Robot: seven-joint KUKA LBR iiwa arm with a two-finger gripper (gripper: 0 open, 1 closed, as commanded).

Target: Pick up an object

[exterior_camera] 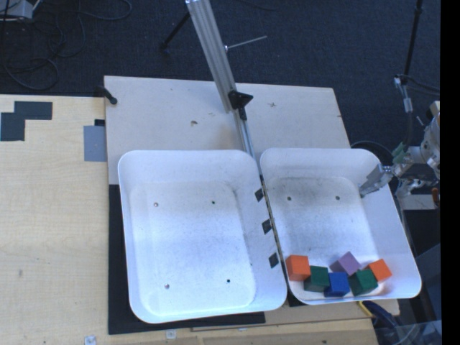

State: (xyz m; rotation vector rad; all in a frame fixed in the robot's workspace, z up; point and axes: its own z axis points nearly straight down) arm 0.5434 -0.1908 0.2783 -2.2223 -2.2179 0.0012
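Several small blocks lie clustered along the near edge of the right bin (338,160): an orange block (298,267), a dark green block (316,277), a blue block (337,284), a purple block (349,262), a green block (363,280) and a second orange block (380,269). My gripper (384,187) hangs over the right rim of that bin, well behind the blocks and apart from them. It is open, one grey finger (370,180) slanting in over the bin, with nothing between the fingers.
The left bin (190,160) stands beside the right one, the two meeting at a ridge with black clips (267,226). A slanted aluminium post (215,56) rises behind the bins. Cables and a stand lie on the dark floor at the back.
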